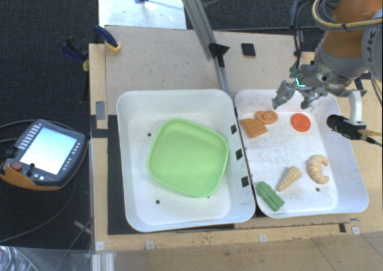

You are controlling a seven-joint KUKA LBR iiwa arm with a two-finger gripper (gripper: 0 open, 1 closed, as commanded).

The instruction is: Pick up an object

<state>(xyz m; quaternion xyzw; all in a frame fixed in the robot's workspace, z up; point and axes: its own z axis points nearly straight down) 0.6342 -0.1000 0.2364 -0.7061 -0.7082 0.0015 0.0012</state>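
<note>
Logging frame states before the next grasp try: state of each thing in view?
End effector: open, above right bin's far edge, holding nothing.
Green plate: flat in left bin.
Pretzel: lying against the waffle.
Tomato slice: flat.
Croissant, cone, pickle: lying loose, apart.

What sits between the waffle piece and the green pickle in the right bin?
Bare bin floor in the camera view: nothing lies between the waffle piece and the green pickle. The cone sits off to the right.
</note>
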